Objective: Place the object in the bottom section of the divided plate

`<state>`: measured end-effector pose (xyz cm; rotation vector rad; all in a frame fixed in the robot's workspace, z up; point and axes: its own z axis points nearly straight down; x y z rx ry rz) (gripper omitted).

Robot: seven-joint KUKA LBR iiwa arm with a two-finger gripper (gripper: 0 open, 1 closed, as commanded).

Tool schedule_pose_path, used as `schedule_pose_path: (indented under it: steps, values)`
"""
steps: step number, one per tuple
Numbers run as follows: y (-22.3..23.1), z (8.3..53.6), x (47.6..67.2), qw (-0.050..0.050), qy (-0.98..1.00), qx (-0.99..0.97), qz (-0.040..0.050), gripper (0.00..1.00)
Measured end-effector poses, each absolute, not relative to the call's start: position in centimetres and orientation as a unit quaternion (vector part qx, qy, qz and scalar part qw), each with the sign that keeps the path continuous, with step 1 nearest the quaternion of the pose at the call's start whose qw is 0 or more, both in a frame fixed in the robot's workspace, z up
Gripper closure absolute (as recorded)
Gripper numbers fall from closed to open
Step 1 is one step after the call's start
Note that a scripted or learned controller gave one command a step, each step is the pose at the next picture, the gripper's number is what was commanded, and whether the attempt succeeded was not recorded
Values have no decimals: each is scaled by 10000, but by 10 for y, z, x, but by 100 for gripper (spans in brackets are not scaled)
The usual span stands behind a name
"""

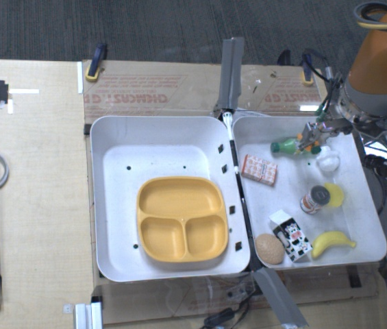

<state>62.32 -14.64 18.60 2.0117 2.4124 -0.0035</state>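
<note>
A yellow divided plate [181, 218] lies in the left bin [111, 184], with one wide section at the far side and two smaller sections at the near side. Nothing lies on it. My gripper [311, 140] hangs low in the far part of the right bin [364, 184], right at the right-hand end of a green bottle [285, 145] that lies on its side. The gripper's body hides where its tips meet the bottle.
The right bin also holds a pink packet [259, 170], a small can [314, 199] beside a yellow round object [334, 195], a black-and-white box [292, 237], a banana [331, 242], a brown round lump [270, 249] and a clear white item [328, 162]. A metal divider [231, 74] stands between the bins.
</note>
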Motion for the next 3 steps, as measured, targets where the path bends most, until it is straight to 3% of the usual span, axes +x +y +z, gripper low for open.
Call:
schedule_pose_path:
  steps: [1, 2, 3]
  values:
    - [-112, 94, 579, -5, 8361, 5486, -3, 100]
    - [-112, 94, 579, -4, 8361, 5486, -4, 0]
    - [-113, 103, 580, 2, 8351, 5501, -3, 100]
